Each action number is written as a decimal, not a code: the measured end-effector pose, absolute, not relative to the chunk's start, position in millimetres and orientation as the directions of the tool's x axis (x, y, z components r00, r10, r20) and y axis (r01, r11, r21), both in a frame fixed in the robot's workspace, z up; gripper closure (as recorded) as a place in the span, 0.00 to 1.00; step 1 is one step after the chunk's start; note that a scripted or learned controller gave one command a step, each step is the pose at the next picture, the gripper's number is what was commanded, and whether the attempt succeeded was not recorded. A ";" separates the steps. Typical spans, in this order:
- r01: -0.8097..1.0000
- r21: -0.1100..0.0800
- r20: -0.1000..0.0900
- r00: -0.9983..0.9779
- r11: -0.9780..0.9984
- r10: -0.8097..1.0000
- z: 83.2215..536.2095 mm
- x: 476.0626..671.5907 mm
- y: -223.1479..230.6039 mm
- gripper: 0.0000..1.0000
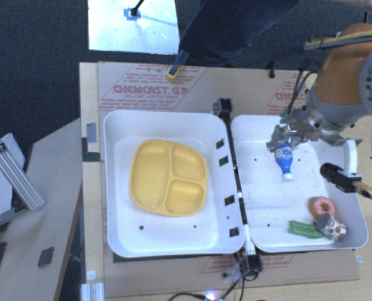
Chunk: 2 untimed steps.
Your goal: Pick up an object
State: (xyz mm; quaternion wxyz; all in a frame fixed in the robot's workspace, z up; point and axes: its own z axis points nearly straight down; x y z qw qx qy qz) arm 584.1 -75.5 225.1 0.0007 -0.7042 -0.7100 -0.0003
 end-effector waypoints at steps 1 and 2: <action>1.000 0.000 0.000 -0.001 0.001 1.000 214.1 570.5 -78.2 1.00; 1.000 0.002 0.000 -0.005 0.005 1.000 222.5 579.8 -70.8 1.00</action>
